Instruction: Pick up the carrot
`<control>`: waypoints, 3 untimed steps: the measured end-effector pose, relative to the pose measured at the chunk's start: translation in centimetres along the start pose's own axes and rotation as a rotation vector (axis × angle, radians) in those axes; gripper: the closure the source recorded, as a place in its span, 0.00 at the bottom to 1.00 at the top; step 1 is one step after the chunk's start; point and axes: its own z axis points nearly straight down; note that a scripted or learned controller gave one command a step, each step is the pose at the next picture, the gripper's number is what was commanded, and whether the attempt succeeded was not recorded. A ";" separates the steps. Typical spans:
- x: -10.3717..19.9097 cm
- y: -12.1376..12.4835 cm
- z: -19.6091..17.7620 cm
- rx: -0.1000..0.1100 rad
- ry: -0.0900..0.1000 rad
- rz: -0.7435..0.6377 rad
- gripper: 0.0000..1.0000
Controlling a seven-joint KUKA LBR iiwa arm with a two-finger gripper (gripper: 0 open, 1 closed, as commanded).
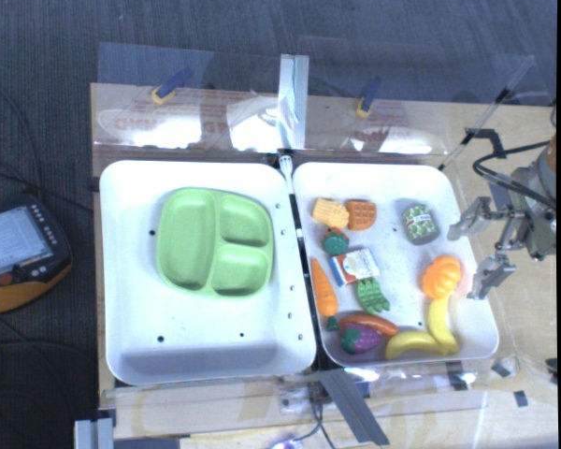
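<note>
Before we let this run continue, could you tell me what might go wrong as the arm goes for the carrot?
1. The carrot lies close along the right bin's left wall, leaving little room for a finger on that side.
2. A milk carton and a green toy crowd the carrot, so a grasp may catch or nudge them instead.
3. The gripper sits at the bin's right edge, so it must cross over the orange and other toys, which it might bump.
</note>
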 end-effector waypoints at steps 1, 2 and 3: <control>-4.7 1.4 17.6 -0.004 0.009 -0.007 0.00; -2.7 1.3 18.3 0.003 -0.016 0.005 0.00; -2.9 1.3 17.2 0.006 -0.021 0.003 1.00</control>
